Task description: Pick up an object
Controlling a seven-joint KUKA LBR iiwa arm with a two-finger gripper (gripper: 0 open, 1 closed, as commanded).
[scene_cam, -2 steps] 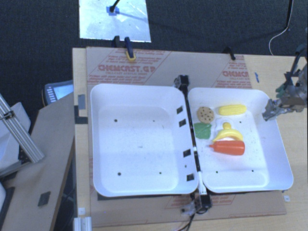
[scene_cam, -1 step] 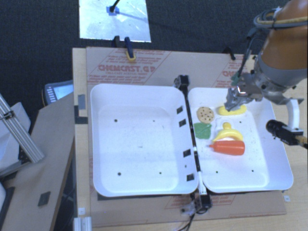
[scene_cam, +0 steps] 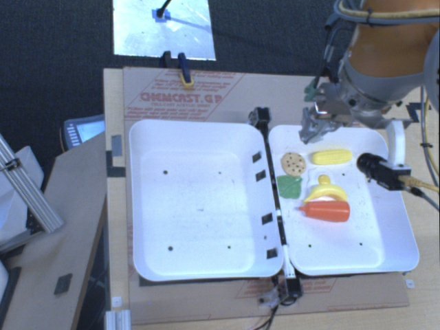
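Nearest the camera, the bench [scene_cam: 82, 205] carries 2 white bins. No toy is seen in the left bin [scene_cam: 199, 198]. Along the right bin [scene_cam: 357, 253], from its left wall: a green piece [scene_cam: 289, 186], a cookie [scene_cam: 293, 163], a banana [scene_cam: 324, 192], a carrot [scene_cam: 327, 211], a corn cob [scene_cam: 331, 157]. All are judged light, stiff, smooth plastic. The carrot is best taken across its middle; open floor lies below. The gripper [scene_cam: 311, 130] hangs above the cookie; whether the fingers are open cannot be told.

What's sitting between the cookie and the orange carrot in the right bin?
In the camera view, a green leaf-shaped piece lies between the cookie and the orange carrot, close below the cookie near the right bin's left wall.
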